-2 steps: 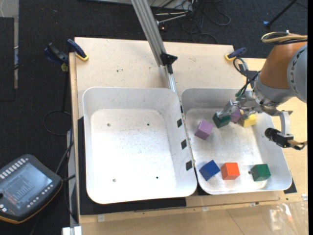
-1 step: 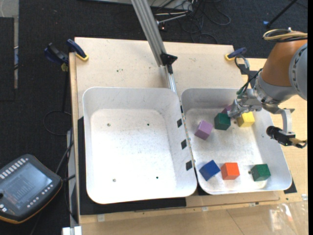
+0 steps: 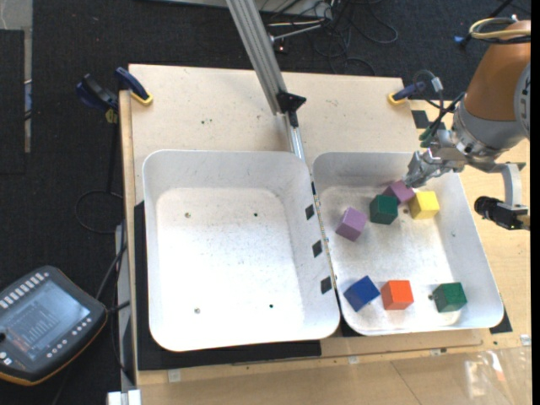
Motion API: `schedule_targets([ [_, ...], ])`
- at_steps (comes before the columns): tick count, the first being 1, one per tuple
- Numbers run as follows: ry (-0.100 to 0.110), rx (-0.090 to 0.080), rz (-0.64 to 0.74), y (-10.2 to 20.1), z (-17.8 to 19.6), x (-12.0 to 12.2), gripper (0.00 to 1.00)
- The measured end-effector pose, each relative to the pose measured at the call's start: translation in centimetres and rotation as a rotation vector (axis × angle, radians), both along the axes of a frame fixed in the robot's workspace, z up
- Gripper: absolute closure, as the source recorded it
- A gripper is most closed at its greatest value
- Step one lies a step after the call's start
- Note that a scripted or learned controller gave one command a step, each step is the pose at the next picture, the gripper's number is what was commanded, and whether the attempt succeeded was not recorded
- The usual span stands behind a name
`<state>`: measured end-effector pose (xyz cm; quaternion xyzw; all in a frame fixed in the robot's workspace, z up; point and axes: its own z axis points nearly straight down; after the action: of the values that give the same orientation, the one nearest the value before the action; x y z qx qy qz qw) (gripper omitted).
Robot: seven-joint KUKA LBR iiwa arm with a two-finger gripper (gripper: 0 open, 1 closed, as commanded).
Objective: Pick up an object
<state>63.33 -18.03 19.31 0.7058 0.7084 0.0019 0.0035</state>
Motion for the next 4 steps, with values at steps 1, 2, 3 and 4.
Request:
schedule_targets([
  [1, -0.001, 0.0, 0.0, 0.8, 5.8, -0.4, 1.0],
  [2, 0.0, 0.0, 0.0, 0.8, 10.3, -0.3, 1.0],
  [3, 0.008, 0.003, 0.003, 5.8, 8.6, 0.5, 1.0],
  [4, 0.007, 0.004, 0.005, 11.3, 8.9, 0.9, 1.0],
])
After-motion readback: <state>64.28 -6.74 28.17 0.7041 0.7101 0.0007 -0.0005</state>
